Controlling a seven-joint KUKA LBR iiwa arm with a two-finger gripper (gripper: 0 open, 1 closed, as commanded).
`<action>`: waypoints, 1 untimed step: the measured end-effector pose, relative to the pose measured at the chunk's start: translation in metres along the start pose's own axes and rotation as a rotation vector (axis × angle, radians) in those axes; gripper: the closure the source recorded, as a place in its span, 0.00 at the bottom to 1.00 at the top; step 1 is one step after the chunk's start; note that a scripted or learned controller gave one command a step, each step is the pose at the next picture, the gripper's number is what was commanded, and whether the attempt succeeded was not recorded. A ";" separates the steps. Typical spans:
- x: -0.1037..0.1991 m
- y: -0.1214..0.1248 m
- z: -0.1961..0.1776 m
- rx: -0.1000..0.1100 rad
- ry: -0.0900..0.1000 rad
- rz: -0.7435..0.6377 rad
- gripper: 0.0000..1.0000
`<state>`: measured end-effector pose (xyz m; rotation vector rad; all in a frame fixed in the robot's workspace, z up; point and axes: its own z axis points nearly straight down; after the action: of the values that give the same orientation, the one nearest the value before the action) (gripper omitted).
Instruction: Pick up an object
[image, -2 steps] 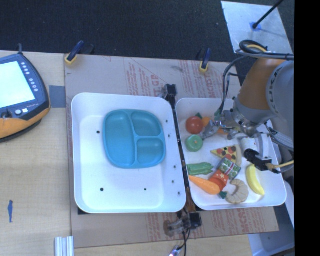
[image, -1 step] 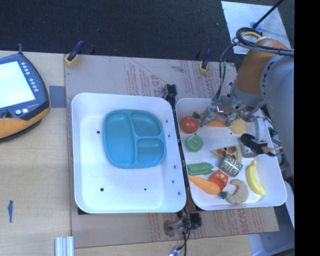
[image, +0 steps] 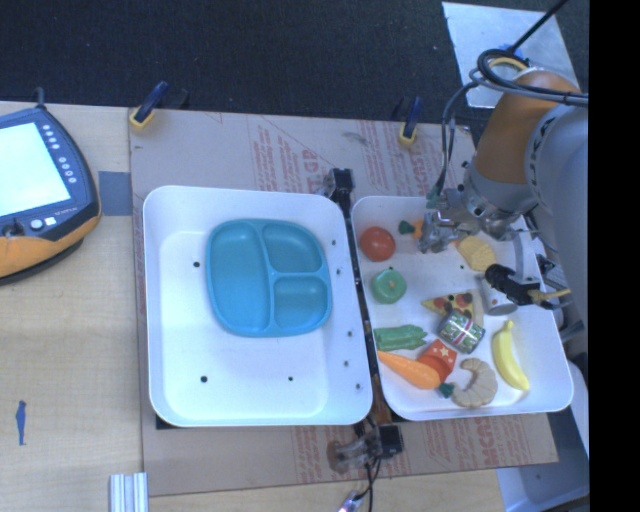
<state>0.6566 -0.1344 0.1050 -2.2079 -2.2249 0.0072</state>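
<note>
Hanging low over the top of the right bin (image: 556, 398), the gripper (image: 436, 232) sits just beside a toy tomato (image: 377, 243). I cannot tell how the pincer is set. That tomato looks light, hard, smooth and round, so it may slip; pinch it across its middle.

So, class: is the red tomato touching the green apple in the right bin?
Apart. The camera view shows bare white bin floor between the tomato and the apple.
</note>
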 end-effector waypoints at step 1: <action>0.000 0.001 -0.001 -0.005 -0.001 -0.001 0.00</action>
<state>0.6578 -0.1341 0.1060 -2.2096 -2.2295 0.0027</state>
